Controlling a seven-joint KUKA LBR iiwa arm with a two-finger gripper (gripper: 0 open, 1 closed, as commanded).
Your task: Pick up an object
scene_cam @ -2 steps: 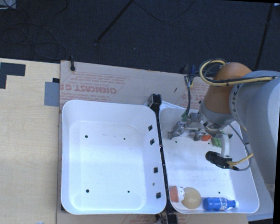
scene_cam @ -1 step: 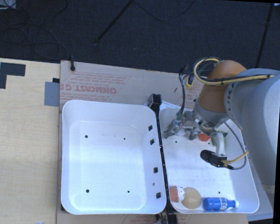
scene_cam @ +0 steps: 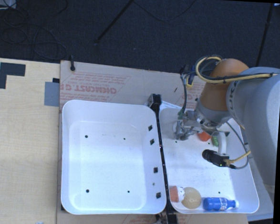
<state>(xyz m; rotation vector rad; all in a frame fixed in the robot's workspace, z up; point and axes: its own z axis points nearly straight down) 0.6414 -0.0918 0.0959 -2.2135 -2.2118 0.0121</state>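
Bench: a pale wooden bench (scene_cam: pixel 18 139) carries a brown cardboard sheet (scene_cam: pixel 108 85) printed with red lettering, and on it two shallow white plastic bins side by side.
Arm: the grey robot arm with an orange band (scene_cam: pixel 228 77) reaches in from the right, wrist bent down over the far end of the right bin.
Left bin: the left white bin (scene_cam: pixel 73 143) lies beside the right one, their rims touching along a dark seam.
Right bin: the right white bin (scene_cam: pixel 249 191) holds all the loose things.
Hand: the metal two-finger hand (scene_cam: pixel 181 131) hangs low over the right bin's far left corner; whether it is spread or closed cannot be told, and nothing can be seen in it.
Bottle: a small blue plastic bottle with a white cap (scene_cam: pixel 218 203) lies on its side against the near wall, long axis running along that wall.
Ball: a cream round ball (scene_cam: pixel 191 197) sits just left of the bottle, beside a small orange and white container (scene_cam: pixel 174 193).
Red piece: a small red-orange object (scene_cam: pixel 204 135) lies just right of the hand, partly hidden, so by position the nearest target.
Key relation: the near-wall group lies well toward the camera from the hand; the red piece is close alongside.
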